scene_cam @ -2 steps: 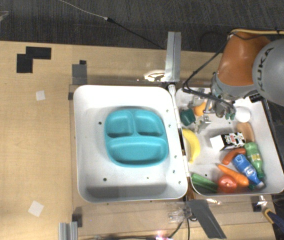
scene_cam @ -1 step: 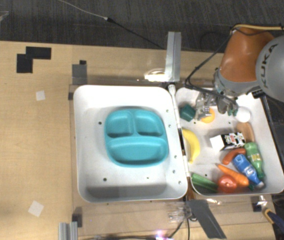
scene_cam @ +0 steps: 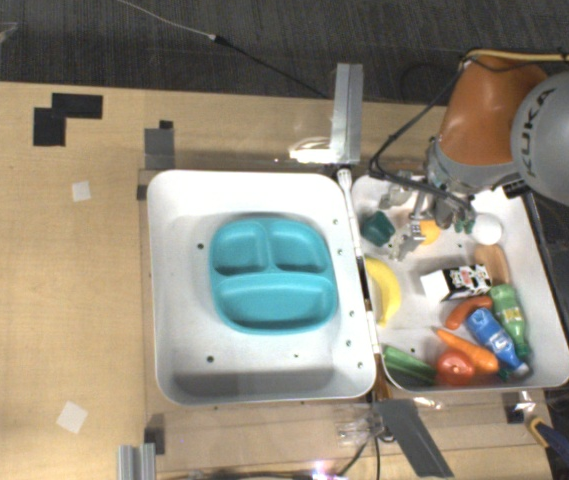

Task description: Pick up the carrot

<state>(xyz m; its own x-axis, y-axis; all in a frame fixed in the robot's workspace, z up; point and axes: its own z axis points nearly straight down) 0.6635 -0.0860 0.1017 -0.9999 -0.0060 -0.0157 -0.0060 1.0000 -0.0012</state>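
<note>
Your gripper (scene_cam: 426,226) hangs at the right bin's (scene_cam: 554,353) far edge over a small yellow piece (scene_cam: 427,232); you cannot tell its spread. The carrot (scene_cam: 467,348) lies near the front edge, crowded by a blue bottle (scene_cam: 492,334) and a tomato (scene_cam: 455,368), so a descent could snag a neighbour.

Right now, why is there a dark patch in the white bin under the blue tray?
In the camera view, that patch is a shadow on the left bin, below the blue tray. The gripper looks a bit blurry, and a bright glare shows near the top bin edge.
</note>
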